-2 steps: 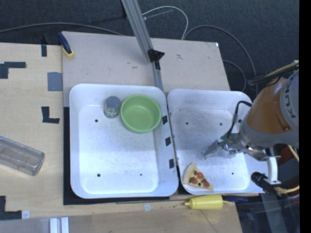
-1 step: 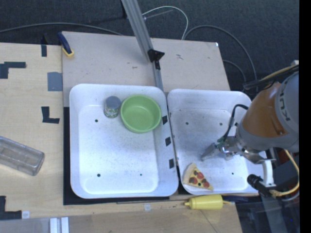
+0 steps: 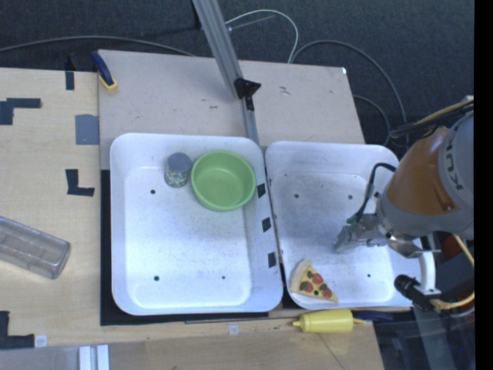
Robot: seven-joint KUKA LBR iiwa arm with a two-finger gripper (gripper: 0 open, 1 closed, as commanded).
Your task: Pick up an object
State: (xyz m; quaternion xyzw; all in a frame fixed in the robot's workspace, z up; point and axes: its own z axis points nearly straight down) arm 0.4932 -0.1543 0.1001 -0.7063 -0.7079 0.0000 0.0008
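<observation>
A pizza slice toy [image 3: 312, 281] lies at the front left of the right bin [image 3: 323, 160]. A yellow bottle-like object [image 3: 326, 321] rests on the bench just outside that bin's front rim. In the left bin [image 3: 139, 284] a green bowl [image 3: 223, 179] sits at the back right, with a small grey can [image 3: 178, 169] beside it on its left. My gripper [image 3: 344, 240] hangs low over the right side of the right bin, to the upper right of the pizza slice, with nothing visible between its fingers.
The orange-banded arm [image 3: 420, 187] covers the right bin's right edge. A grey pole [image 3: 223, 45] slants across the back of the bench. A clear plastic container [image 3: 31, 247] lies on the bench at far left. Cables run behind the bench.
</observation>
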